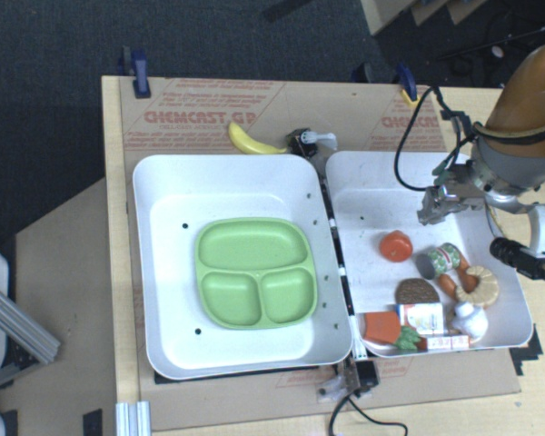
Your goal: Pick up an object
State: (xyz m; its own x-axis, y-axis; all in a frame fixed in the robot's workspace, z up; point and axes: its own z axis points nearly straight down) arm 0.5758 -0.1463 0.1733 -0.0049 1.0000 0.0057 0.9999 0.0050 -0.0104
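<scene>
Two shallow white bins sit side by side on the bench; the left bin (154,207) holds a green divided plate (254,272) lying flat near its middle, with three compartments, one wide at the far side and two smaller at the near side; the right bin (363,175) holds the loose objects, all gathered toward its near right part. A red-orange round object (396,246) lies alone near the bin's centre; beside it to the right is a small can with a green and red label (444,259), lying on its side; a dark brown oval piece (418,291) sits just in front of that, and a tan ring-shaped piece (480,285) lies to its right; at the near edge an orange block (381,326) touches a green leafy bit (407,340) (the smaller white and red items there are too crowded to name). The gripper (431,209) hangs over the far right part of the right bin, apart from every object, with nothing between its fingers; whether they are open or closed I cannot tell. A yellow banana (252,142) lies on the bench behind the left bin.
</scene>
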